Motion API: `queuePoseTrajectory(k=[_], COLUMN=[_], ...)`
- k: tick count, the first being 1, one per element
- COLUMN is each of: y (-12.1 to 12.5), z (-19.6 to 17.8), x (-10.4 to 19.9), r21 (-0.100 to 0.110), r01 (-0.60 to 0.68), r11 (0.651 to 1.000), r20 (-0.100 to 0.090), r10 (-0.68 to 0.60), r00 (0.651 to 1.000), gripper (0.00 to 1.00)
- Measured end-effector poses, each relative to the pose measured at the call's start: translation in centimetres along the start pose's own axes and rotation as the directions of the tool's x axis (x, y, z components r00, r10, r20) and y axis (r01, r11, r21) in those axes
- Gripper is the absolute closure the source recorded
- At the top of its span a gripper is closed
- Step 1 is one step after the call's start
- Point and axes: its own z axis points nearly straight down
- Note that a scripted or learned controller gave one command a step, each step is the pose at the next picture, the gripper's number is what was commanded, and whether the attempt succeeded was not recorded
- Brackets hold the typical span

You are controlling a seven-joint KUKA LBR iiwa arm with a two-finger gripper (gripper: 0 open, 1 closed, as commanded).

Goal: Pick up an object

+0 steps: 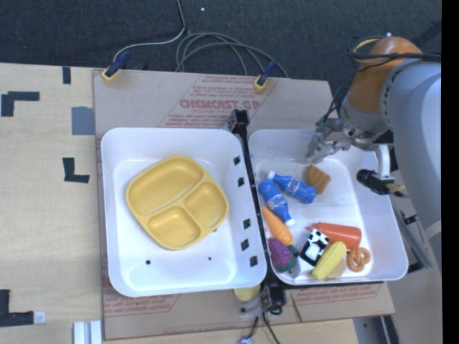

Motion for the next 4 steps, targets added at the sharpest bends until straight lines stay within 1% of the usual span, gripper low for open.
queuePoseTrajectory(k=[1, 2, 3, 4], y=[0.0, -5.8, -5.6, -4.8], z=[0.1, 1.0, 0.0, -9.4], x=[0.0, 1.3, 1.2, 12.1], r21=[0.001, -0.003, -0.002, -0.004], r01=[0.000, -0.004, -0.004, 0.008], r11=[1.000, 1.000, 1.000, 1.000], r20=[0.000, -0.001, -0.001, -0.009], r10=[0.000, 0.004, 0.004, -0.008], r00=[1.000, 1.000, 1.000, 1.000], gripper=[0.00, 0.00, 1.00, 1.00])
